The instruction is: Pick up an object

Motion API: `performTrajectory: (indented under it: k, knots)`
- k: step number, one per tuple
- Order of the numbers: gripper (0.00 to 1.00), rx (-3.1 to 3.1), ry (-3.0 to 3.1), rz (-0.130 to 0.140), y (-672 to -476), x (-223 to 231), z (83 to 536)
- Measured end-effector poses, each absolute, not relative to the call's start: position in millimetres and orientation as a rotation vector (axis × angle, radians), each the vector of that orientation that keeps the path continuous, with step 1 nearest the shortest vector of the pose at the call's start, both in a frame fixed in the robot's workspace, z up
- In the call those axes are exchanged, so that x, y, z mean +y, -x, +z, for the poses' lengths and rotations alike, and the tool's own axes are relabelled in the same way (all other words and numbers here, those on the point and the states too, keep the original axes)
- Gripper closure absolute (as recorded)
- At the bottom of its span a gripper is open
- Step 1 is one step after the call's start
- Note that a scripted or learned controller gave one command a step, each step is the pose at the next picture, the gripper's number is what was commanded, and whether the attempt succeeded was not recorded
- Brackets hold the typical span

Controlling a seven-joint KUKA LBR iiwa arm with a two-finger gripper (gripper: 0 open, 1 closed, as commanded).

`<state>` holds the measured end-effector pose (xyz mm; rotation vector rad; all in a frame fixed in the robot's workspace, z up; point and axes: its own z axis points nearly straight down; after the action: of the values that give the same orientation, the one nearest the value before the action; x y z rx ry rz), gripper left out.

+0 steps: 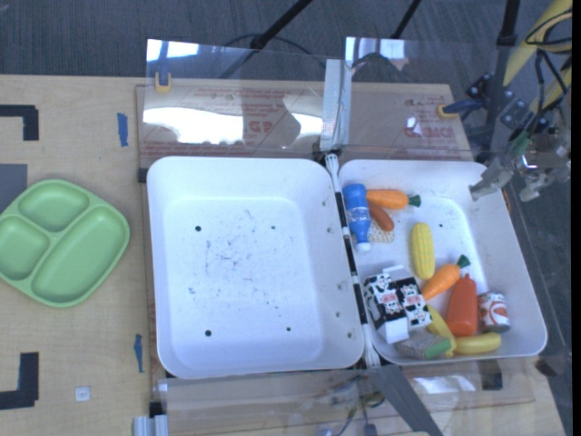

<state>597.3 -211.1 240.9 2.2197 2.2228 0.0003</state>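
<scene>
Orange carrots [393, 198], two; white bins [172, 189], two

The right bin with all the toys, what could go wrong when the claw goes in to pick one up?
1. The red bottle, orange carrot and yellow banana lie touching, so the claw may catch two or slip off.
2. The blue bottle lies against the divider wall, leaving little finger room.
3. The corn is rounded and may roll away.

The grey metal claw [491, 182] shows as a pale, angular tip with a dull sheen. Behind it sits a darker grey block of fittings, with yellow and black cables [549, 21] looping above.
</scene>
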Motion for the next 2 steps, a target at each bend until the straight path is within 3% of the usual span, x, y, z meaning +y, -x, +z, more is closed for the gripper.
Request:
performTrajectory:
  k: [1, 2]
  knots:
    - [0.00, 2.461, -1.951, 0.001, -556.0, -197, 118]
    - [0.00, 2.666, -1.663, 0.001, -520.5, -190, 139]
